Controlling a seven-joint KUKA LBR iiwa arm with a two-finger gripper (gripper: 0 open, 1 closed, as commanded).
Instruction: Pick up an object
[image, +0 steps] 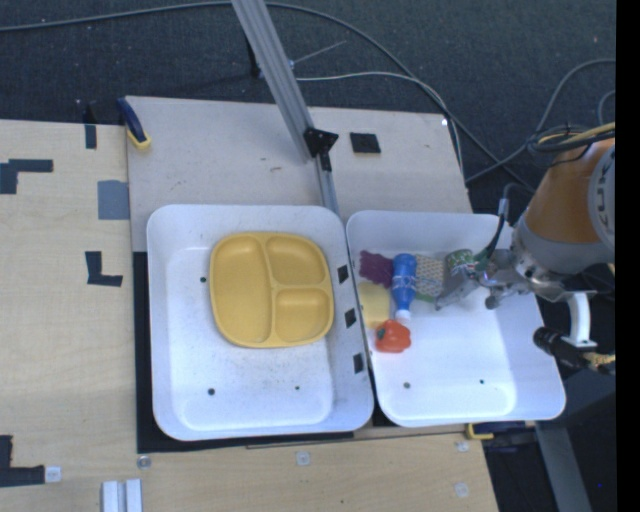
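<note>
the gripper (452, 290) is seen low inside the right bin (480, 400), reached in from the bin's right wall, with the grey and orange arm (565, 215) above that wall. how far the fingers are parted cannot be told from this slant, and nothing is clearly seen between them, so no hold is claimed.

the things to be picked lie in a cluster against the right bin's left wall and upper half. a blue and white bottle (402, 283) lies lengthwise near the middle of the cluster, with an orange-red piece (392, 338) just beside its lower end. a purple object (376, 267) lies on the side of the bottle toward the left wall, and a yellow object (373, 306) lies below it. a meshed greyish item (430, 275) and a small greenish can-like thing (459, 263) lie on the bottle's other side, touching or nearly touching the gripper.

the approach is judged to be under way. a single item at the cluster's edge, nearest the gripper, would be best targeted, since crowded neighbours could be nudged or pinched together. the fingers should be closed squarely across the item before any lift.

the yellow divided plate (271, 289) in the left bin (250, 410) is well apart.
</note>
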